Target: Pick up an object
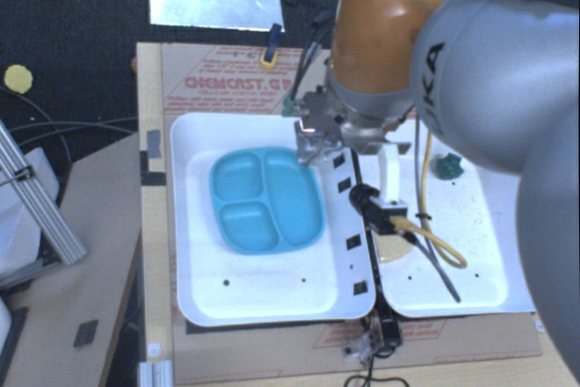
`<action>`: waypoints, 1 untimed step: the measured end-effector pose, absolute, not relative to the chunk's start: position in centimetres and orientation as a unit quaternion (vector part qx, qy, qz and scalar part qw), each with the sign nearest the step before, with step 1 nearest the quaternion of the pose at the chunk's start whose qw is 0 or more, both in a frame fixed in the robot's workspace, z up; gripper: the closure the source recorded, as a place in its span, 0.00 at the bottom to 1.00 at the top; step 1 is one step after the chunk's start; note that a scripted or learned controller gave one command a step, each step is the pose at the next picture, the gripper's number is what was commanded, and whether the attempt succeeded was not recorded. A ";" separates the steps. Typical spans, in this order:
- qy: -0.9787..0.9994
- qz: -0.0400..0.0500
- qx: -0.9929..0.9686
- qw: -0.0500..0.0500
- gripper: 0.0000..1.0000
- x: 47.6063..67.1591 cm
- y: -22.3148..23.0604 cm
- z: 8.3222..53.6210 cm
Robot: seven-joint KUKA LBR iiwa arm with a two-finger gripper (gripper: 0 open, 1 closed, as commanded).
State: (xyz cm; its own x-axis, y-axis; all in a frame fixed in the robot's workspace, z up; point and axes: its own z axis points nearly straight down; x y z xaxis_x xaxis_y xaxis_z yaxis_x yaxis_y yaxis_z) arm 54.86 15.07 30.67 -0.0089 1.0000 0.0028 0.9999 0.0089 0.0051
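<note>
Lying flat in the left bin (195, 285), toward its back edge, the blue divided plate (267, 199) looks stiff, light and slick; its raised rim seems the likeliest place to pinch; the pincer (310, 145) hangs over the plate's back right corner, near the wall between the bins, and how wide it stands I cannot tell.

One fixed camera watches me from above the worktop (227, 82), looking down at a slant on both white bins, the left bin (195, 222) and the right bin (480, 231). I come in from its right side, and my arm (471, 59) sits close beneath the lens, bulking large over the upper right and covering part of the right bin.
</note>
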 end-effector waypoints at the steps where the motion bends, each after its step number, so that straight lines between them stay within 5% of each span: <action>1: 0.709 -0.001 0.705 -0.001 1.00 48.5 14.9 29.7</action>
State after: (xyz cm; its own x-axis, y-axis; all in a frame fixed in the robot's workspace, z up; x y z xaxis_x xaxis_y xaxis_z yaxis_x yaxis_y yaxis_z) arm 48.53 14.94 29.66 -0.0056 1.0000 0.0003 1.0000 0.0056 -0.0030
